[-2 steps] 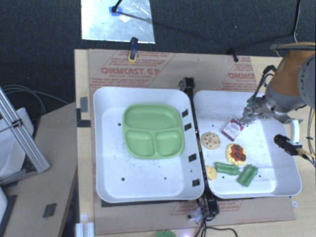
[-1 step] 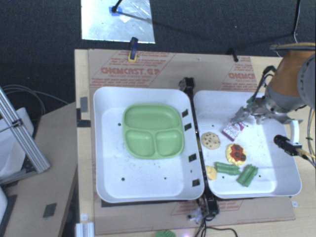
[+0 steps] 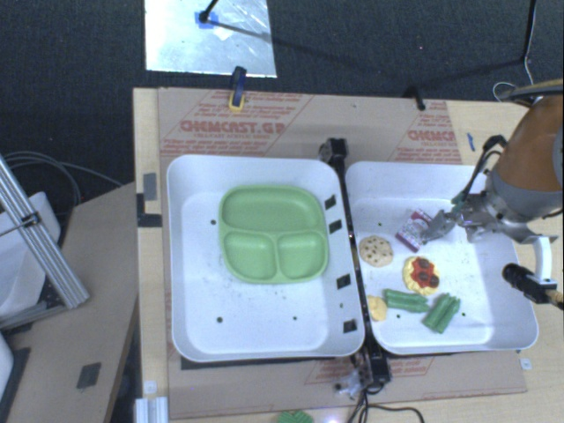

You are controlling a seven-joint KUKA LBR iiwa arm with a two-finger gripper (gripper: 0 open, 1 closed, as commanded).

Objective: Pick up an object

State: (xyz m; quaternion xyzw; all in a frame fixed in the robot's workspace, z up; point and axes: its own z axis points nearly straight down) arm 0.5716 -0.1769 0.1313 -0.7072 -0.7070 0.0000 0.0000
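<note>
Dark carpet surrounds the tabletop [image 3: 291, 122], which carries two shallow white bins side by side. Largest on it, the left bin [image 3: 189, 263] holds a green divided plate [image 3: 271, 234]; the right bin [image 3: 502, 324] holds the smaller pieces. My arm [image 3: 533, 161] enters from the right of the view, and my jaws [image 3: 441, 226] sit low in the right bin's upper half, touching or just beside a small pink-and-white packet [image 3: 412, 231], which lies immediately toward the left bin from them. Whether my jaws are apart or closed I cannot tell; nothing is visibly held between them. Near below lie a red-topped yellow piece [image 3: 421, 274], a cookie [image 3: 376, 251] and green pieces [image 3: 441, 312]. I judge the packet the nearest candidate.
</note>
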